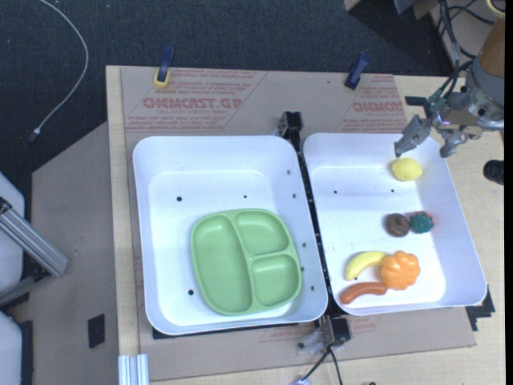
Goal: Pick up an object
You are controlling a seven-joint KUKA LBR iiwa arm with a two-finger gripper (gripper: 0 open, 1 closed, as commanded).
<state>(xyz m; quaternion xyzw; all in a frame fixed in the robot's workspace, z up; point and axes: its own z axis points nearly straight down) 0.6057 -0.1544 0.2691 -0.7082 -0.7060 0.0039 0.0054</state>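
We are noting a green divided plate (244, 260) lying in the left bin (152, 163). In the right bin (337, 155), near its far right corner, the yellow lemon (407, 169) is sitting free. The pincer (433, 138) is hovering just above it, fingers apart, gripping nothing. We are judging this the approach step; next calls for descending astride the lemon and closing.

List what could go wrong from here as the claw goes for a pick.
1. The open claw hangs above the small round yellow lemon toy, which could roll off the fingers.
2. The lemon lies near the white right-hand bin's far wall, so a finger might hit the rim.
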